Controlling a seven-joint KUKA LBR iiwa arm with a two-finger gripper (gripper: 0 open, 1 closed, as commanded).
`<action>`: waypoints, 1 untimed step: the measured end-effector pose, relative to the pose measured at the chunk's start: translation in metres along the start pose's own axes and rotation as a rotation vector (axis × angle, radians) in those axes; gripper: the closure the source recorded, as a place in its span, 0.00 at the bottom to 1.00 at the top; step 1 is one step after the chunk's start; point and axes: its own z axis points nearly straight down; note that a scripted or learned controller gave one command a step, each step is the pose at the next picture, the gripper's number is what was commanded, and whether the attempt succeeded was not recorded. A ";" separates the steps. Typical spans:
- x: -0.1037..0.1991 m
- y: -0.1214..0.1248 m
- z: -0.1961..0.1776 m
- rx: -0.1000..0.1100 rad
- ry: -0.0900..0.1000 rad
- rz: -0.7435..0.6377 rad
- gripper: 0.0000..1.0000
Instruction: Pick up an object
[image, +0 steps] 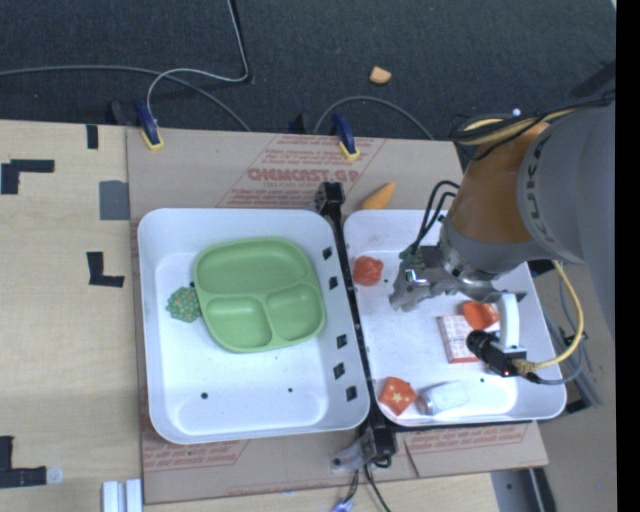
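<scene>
Camera view, tool: the tool (412, 283) hangs over the right bin (375, 232), right of frame centre, under the grey arm (520, 200) with its orange band; I cannot tell whether it is released or clenched, and nothing is seen in its grasp.
Camera view, nearest object: a red round piece (368, 269) lies just left of the tool, near the divider between the bins, apart from the tool.
Camera view, other candidates: an orange piece (480, 315) and a small printed card (456, 338) lie right of the tool; a red-orange block (398, 396) and a pale packet (446, 398) sit at the lower edge of the right bin.
Camera view, left bin: the left bin (160, 300) holds a green divided plate (260, 294) with a green knobbly piece (184, 304) touching its left rim.
Risk, aim: in my judgement the tool may come down between objects and close on nothing.
Risk, rolling: the red round piece looks likely to roll away or jam against the bin wall if nudged.
Risk, clutter: the card lies flat and may slip; cables (545, 372) near the lower right could snag.
</scene>
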 end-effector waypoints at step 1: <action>-0.001 -0.001 0.001 0.002 0.000 0.001 0.00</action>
